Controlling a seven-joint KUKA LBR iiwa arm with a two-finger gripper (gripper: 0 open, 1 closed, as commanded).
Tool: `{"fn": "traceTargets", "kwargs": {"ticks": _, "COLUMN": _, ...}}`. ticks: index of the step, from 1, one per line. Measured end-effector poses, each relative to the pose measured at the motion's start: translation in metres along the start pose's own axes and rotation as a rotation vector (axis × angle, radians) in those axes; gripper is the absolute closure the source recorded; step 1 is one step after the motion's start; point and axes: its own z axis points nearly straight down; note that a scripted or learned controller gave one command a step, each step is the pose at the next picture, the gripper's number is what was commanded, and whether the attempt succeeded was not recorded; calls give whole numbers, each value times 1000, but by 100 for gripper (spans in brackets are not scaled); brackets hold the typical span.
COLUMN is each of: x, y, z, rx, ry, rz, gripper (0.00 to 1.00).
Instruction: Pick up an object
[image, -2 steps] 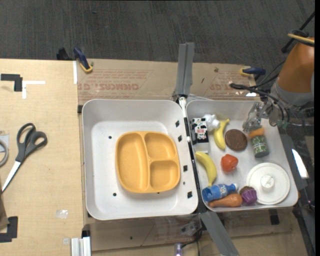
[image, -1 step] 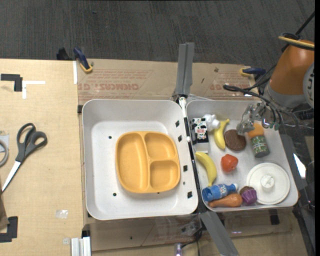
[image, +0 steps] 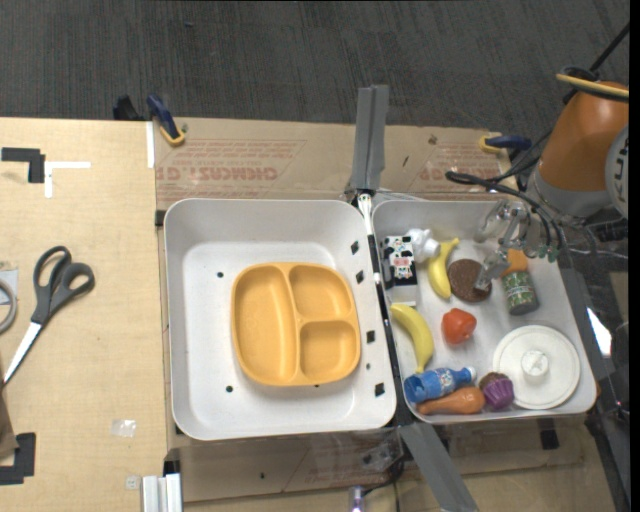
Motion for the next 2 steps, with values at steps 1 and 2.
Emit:
{"fn": "traceTargets", "kwargs": {"ticks": 1, "x": -2, "y": 0, "z": -12, "rx": 0, "ry": -7, "rz": -1, "gripper": 100}}
{"fn": "traceTargets", "kwargs": {"ticks": 2, "x": 36, "y": 23, "z": -142, "rx": 0, "ry": 0, "rz": -94, "gripper": 100}}
